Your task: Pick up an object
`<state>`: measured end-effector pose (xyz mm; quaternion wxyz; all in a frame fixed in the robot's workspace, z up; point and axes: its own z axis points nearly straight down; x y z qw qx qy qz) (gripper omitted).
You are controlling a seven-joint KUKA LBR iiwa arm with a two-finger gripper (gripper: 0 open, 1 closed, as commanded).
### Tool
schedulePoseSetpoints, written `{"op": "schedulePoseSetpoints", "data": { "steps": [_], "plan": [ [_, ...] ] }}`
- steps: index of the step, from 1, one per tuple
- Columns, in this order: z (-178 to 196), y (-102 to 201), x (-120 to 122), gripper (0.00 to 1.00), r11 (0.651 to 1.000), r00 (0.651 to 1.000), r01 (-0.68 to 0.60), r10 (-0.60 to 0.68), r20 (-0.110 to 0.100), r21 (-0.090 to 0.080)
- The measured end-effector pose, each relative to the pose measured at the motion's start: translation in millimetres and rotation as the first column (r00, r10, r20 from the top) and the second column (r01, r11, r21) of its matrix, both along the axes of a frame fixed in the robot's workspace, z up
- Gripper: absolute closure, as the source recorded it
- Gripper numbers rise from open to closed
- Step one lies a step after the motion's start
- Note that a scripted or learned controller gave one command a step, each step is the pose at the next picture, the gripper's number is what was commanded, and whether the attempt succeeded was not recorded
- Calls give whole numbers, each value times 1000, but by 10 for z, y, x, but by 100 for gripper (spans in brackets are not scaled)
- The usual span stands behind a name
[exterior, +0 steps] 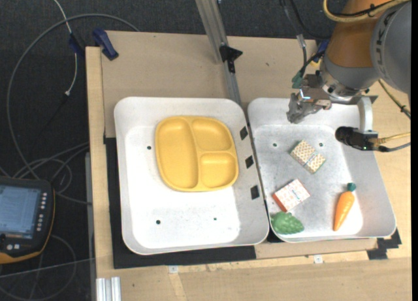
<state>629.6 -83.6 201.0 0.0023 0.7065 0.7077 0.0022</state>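
The right bin (372, 182) holds a checkered beige block (308, 155) near its middle, a small red and white box (291, 195) below that, a green leafy toy (287, 223) at the front edge, and an orange carrot (343, 207) at the front right. My gripper (300, 109) hangs over the far left part of this bin, up and to the left of the checkered block. Nothing shows between its fingers.
The left bin (130, 182) carries a yellow divided tray (196, 152). A metal post (215, 25) rises at the back between the bins. Black clips (248, 161) line the seam. A tablet (23, 218) lies off the bench at the left.
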Motion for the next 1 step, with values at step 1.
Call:
{"op": "schedulePoseSetpoints", "data": {
  "steps": [1],
  "plan": [
    [343,3,14,100,1000,1000,0,0,-1,0]
  ]
}}
